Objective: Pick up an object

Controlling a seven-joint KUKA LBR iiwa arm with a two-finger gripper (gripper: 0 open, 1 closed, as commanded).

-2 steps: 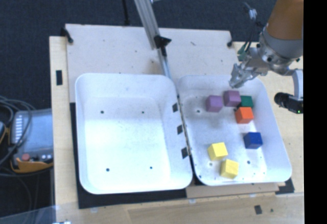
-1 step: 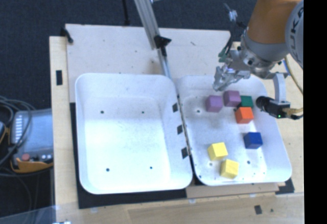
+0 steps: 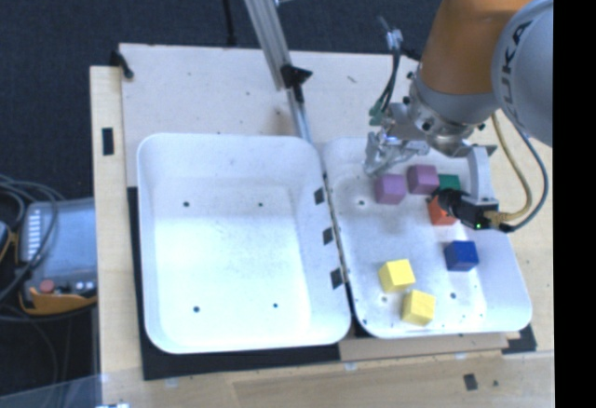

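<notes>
Camera view: pincer hangs at right bin's far edge, touching a purple block; grip state cannot be told.

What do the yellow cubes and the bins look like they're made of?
Yellow cubes: likely foam or painted wood, matte, with sharp edges and no glare. Right bin and left bin: probably moulded plastic, smooth and slightly glossy, with rounded rims.
</notes>
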